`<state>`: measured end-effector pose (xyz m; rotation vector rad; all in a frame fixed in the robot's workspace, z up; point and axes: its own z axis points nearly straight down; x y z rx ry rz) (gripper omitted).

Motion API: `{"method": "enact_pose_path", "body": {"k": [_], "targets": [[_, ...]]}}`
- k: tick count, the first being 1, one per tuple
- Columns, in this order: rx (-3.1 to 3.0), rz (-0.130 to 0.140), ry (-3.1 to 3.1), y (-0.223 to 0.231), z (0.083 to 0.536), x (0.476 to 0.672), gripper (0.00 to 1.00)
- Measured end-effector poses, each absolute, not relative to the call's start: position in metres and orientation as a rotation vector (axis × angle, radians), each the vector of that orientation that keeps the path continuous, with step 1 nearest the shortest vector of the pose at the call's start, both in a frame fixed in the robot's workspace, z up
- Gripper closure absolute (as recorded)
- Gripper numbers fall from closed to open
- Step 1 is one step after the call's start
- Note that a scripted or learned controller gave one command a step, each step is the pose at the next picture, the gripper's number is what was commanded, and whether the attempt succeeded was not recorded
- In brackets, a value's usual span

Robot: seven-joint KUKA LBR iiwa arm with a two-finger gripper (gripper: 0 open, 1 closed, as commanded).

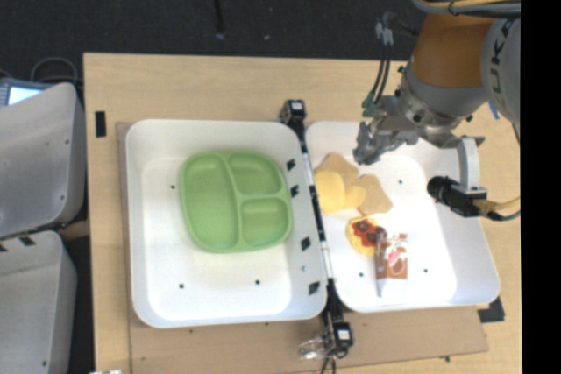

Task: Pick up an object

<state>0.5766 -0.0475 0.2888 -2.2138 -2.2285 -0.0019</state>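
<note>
So the grey arm with the orange band (456, 22) comes in from the right and hangs over the upper part of the right shallow white bin (456, 276). Its two-finger gripper (368, 149) points down toward the bin's upper left area, and honestly I can't tell how the jaws stand, since the tip is just a dark blur from this angle. Nothing visible is caught in it.

The stuff to grab is all in that right bin. There's a pale yellow rounded block (330, 191) lying close to the divider between the bins, with a tan flat piece (336, 164) touching it on the upper side and another tan, heart-ish flat piece (375, 195) right against its right side. The gripper tip sits just above and to the right of the upper tan piece, near it, but whether it's touching I can't say. Lower down is a small orange-yellow item with dark red bits (364, 234), and just beside that a brown and red packet-like thing (394, 259) with a thin grey stick poking out below.

The left shallow white bin (158, 293) holds a light green plastic divided tray (235, 201) with three compartments, lying flat in the middle, well apart from the gripper.
</note>
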Motion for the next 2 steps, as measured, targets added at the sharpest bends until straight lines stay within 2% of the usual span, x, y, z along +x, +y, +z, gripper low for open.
{"method": "enact_pose_path", "body": {"k": [1,2], "targets": [[-2.214,0.002,-2.226,-0.003,0.275,0.583,1.00],[-2.212,0.002,-2.227,0.053,0.264,0.582,1.00]]}}
